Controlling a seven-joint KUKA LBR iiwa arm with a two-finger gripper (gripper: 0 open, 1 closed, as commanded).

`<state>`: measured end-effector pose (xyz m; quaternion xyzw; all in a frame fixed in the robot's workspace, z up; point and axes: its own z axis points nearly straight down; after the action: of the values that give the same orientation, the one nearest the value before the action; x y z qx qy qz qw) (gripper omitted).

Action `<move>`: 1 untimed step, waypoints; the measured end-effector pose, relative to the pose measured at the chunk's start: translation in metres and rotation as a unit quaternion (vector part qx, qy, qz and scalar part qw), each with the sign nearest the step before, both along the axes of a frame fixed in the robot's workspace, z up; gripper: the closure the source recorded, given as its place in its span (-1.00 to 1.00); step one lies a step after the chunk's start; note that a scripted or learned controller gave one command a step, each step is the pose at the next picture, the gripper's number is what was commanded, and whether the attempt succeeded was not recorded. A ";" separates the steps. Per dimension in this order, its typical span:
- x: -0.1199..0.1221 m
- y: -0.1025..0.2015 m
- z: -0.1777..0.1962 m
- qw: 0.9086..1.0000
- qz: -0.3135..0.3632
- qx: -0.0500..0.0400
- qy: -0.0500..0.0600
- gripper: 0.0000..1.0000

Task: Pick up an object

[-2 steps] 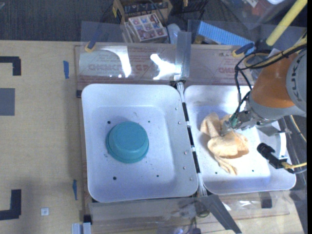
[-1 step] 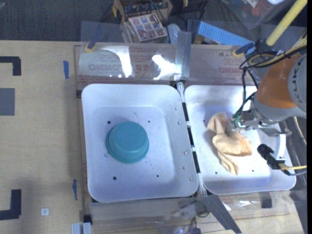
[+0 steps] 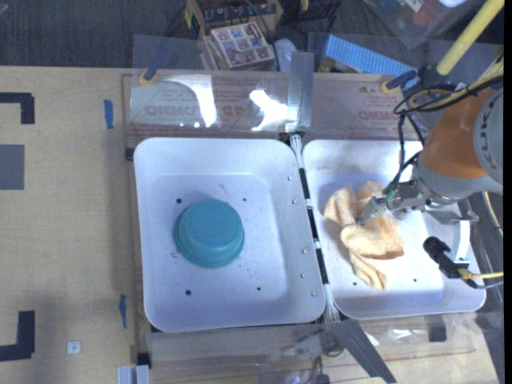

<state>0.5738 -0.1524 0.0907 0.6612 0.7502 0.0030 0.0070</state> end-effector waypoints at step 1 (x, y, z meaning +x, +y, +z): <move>0.001 0.001 0.011 1.000 0.000 0.001 -0.002 1.00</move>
<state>0.5751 -0.1513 0.1015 0.6611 0.7503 0.0053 0.0079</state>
